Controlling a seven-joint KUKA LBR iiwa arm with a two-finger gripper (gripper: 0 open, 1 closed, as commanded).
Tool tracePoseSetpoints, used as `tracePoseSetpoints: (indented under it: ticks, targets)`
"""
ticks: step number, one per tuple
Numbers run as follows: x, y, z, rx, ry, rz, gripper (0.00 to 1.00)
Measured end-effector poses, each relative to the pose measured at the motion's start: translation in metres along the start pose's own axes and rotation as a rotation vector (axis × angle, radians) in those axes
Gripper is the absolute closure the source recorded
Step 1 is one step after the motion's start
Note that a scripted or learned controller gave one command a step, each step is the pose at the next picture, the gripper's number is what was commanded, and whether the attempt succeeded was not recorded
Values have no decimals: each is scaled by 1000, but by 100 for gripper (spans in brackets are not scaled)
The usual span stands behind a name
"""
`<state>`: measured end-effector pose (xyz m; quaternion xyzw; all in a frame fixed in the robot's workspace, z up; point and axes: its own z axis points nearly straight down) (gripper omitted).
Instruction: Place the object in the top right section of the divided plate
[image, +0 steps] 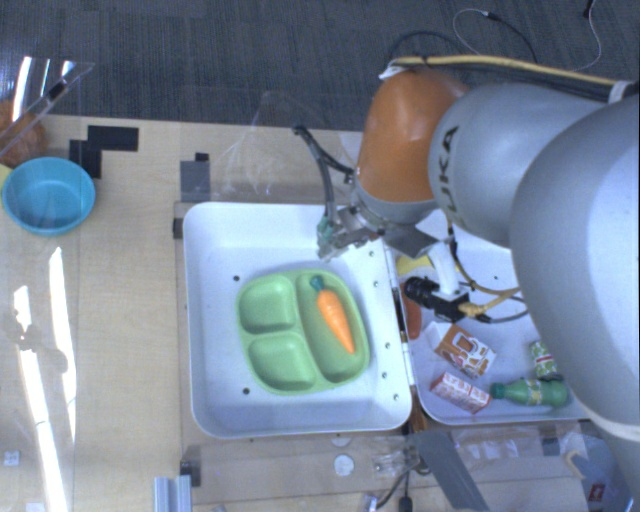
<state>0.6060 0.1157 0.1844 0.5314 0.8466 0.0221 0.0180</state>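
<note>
My pincer (330, 238) is hanging over the back right corner of the left bin (215, 300), right by the rim where the two bins meet. From this angle I honestly can't tell how it's set — my own wrist and the orange band (405, 130) block most of it, and all that shows is a bit of grey metal poking out underneath. I can't see anything held in it.

The carrot (335, 315) is lying in the green divided plate (262, 340), which sits in the middle of that left bin. It's in the long section along the plate's right side, stretched lengthwise with its green top toward the far end and the point aimed at the near end. The two smaller sections on the left of the plate have nothing in them that I can see. So the carrot is just in front of my pincer and a little below it in the view — near, but apart, not touching.

Over in the right bin (500, 262), partly under my arm, there's a green bottle (528, 392) lying on its side, a couple of small red-and-white cartons (464, 352) and something yellow (414, 264) near the divider. Off to the left on the surface (100, 350) there's a blue bowl (48, 195), well away from everything else.
</note>
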Motion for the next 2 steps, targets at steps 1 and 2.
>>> tracePoseSetpoints:
  ticks: [1, 2]
  targets:
    - [0, 0, 0, 0, 0, 0, 0]
    - [-1, 3, -12, -8, 0, -1, 100]
